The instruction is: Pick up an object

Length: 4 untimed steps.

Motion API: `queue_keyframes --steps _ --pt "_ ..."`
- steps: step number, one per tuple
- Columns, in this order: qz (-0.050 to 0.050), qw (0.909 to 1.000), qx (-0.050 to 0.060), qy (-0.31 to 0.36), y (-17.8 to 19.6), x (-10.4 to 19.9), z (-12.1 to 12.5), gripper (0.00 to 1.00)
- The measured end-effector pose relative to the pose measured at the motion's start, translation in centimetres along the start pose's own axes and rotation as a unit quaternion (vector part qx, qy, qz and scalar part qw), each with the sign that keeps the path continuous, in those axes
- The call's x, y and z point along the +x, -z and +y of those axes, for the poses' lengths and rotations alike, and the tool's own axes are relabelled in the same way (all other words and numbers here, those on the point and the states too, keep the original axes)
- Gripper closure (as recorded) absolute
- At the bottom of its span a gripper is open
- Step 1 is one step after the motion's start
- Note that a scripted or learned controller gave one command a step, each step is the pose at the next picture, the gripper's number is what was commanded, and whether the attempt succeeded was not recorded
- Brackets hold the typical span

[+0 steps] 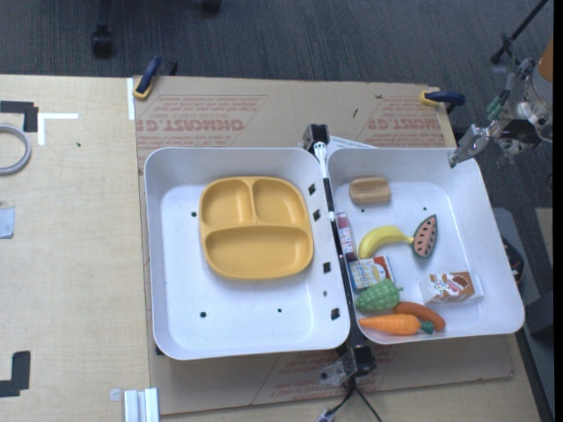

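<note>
- Two shallow white bins sit side by side on a cardboard-covered bench. The left bin [167, 262] holds a yellow divided plate [256, 227], lying flat near its centre.
- The right bin [479, 200] holds all the small items, so any pick has to happen there.
- A tan bread roll [369, 191] lies alone near the far wall, its long axis running left to right. It looks like the easiest target, since nothing touches it.
- A banana [384, 239] lies mid-bin, curved, its long axis roughly left to right. Just beside its right tip is a watermelon slice [426, 236], which points towards the far wall.
- A small printed packet [451, 287] lies apart towards the right wall.
- Near the front wall, a green vegetable [379, 297] and two carrots [403, 322] crowd together, touching. The carrots point left to right.
- A flat carton [368, 273] lies by the divider, just behind the green vegetable.
- The gripper [464, 151] hangs at the right bin's far right corner, above the rim and well apart from every item. It holds nothing, and I cannot tell how it is set.
</note>
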<state>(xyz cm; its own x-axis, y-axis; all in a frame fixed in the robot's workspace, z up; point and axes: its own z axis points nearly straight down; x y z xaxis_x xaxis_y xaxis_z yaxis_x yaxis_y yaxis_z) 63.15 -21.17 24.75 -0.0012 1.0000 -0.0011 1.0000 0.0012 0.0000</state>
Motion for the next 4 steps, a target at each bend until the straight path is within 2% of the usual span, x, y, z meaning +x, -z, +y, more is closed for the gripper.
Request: queue_keyframes --steps 1,2,3,4 --pt "0.000 0.9962 0.000 0.087 -14.5 2.4 -5.9 0.00" --pt "0.000 0.9963 -0.001 0.085 -13.5 2.3 -5.9 1.00" --pt "0.000 0.9963 -0.001 0.086 -13.5 2.3 -5.9 0.00" --pt "0.000 0.9633 -0.001 0.268 -15.5 1.2 -6.8 0.00"
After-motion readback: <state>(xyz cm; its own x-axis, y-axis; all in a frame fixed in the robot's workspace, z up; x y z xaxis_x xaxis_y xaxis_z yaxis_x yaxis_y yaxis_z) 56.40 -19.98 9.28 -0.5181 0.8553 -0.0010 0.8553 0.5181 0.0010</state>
